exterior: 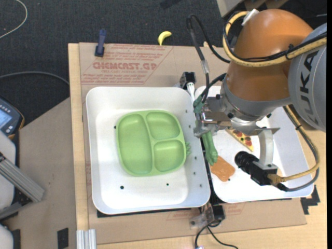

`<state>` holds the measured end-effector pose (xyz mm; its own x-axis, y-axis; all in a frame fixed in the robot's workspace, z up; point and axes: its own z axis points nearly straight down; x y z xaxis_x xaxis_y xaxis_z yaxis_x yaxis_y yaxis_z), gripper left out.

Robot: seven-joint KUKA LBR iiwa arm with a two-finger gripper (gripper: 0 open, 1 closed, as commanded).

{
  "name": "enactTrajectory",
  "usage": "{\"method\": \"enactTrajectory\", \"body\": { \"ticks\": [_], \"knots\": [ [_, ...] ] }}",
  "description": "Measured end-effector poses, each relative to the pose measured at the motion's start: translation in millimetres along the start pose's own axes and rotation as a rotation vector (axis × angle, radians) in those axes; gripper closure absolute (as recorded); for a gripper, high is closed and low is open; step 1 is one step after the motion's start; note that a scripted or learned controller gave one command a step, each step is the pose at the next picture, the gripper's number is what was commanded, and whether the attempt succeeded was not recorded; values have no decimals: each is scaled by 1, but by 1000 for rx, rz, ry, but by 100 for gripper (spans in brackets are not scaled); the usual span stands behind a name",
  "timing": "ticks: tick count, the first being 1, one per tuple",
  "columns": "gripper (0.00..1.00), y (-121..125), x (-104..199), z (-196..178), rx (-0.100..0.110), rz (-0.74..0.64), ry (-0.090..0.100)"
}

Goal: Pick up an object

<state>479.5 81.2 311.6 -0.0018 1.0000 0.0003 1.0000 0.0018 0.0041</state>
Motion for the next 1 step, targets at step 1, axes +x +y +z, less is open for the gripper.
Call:
{"method": "enactTrajectory", "body": {
  "ticks": [1],
  "knots": [
    [100,1,-19,-113,-11,2,2]
  ]
}}
